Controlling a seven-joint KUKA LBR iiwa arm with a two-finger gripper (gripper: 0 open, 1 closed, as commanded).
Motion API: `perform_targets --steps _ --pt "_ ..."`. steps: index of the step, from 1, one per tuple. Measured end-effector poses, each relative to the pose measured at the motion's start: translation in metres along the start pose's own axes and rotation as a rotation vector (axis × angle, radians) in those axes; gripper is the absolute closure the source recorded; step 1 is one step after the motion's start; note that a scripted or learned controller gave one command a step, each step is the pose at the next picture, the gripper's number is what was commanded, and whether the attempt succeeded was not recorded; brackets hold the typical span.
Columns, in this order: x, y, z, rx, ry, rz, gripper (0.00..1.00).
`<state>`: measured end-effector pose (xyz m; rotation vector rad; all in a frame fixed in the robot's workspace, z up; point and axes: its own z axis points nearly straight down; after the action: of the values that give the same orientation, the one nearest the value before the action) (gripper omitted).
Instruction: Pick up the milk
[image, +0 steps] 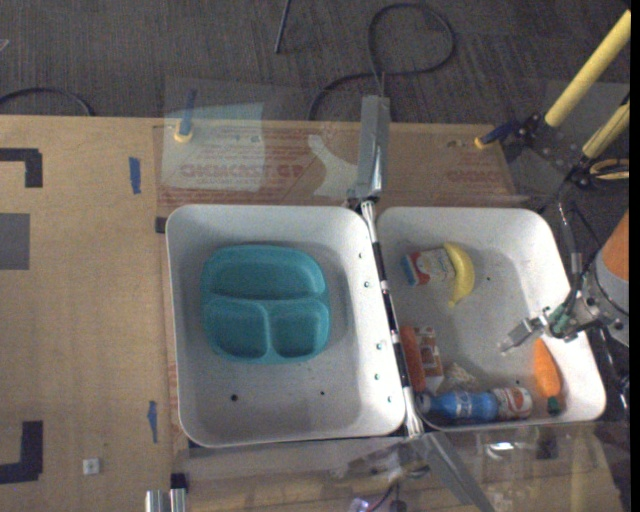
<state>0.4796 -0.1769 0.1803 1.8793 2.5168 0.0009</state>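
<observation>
Jaws: the jaws (522, 334) hang over the right bin's right half, spread apart with nothing between them, close to the bin's right wall.
Milk: one small carton (428, 266) lies in the upper left of the right bin (520, 225), touching the banana (461, 272) on its right.
Open room: bare white floor between the milk and the jaws, across the bin's middle.
Near edge: one blue bottle (470, 406), one carrot (546, 371) and one orange packet (424, 357) crowd the bottom and left walls.
Left bin: the left bin (190, 330) holds one teal divided plate (265, 301), bare floor all around it.
Counter: two bins side by side on the counter (80, 300), rims touching.
</observation>
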Motion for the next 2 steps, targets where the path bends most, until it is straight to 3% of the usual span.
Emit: perform_targets --steps 1,2 --pt "-0.045 -0.013 -0.082 -0.001 -0.003 0.371 0.00" --pt "-0.040 -0.012 0.025 0.002 0.000 0.457 0.00"
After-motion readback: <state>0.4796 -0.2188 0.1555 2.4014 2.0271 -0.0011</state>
